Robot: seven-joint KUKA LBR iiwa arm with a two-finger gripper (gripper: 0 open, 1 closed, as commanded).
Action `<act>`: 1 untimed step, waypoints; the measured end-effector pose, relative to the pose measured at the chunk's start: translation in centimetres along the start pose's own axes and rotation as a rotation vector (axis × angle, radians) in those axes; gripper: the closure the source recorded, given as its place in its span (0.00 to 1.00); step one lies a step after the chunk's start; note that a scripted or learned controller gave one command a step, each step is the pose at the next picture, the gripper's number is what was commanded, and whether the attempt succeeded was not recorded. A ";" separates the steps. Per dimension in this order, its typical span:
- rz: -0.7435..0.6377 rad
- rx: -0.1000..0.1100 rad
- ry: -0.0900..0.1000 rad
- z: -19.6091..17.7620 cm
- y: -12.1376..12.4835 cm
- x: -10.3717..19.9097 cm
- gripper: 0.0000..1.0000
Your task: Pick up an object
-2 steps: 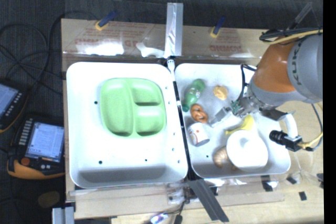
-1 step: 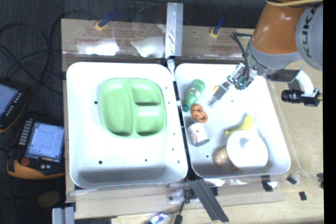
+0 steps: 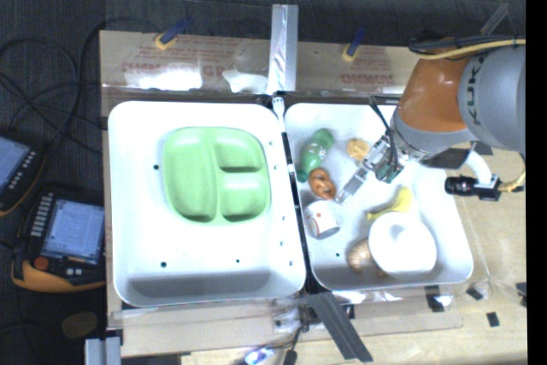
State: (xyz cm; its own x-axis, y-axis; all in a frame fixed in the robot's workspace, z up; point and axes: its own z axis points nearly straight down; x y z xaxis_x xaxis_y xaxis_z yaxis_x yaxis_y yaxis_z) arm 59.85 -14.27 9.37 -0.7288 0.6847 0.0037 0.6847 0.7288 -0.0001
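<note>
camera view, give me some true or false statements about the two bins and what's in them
1. The green divided plastic tray lies in the left white bin. True.
2. The green bottle lies in the left bin. False: it lies in the right white bin.
3. The gripper is over the right bin. True.
4. The white round bowl sits on the green tray. False: it sits in the right bin, near its front edge.
5. The yellow banana-like piece touches the green bottle. False: they lie apart.
</note>
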 end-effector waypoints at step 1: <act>0.347 -0.010 -0.015 0.5 -8.6 -0.2 0.00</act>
State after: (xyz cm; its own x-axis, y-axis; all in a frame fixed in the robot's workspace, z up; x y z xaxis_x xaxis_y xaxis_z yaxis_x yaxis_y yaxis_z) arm 54.07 -20.69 8.92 -0.4525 0.8917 -0.0092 0.8917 0.4525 0.0109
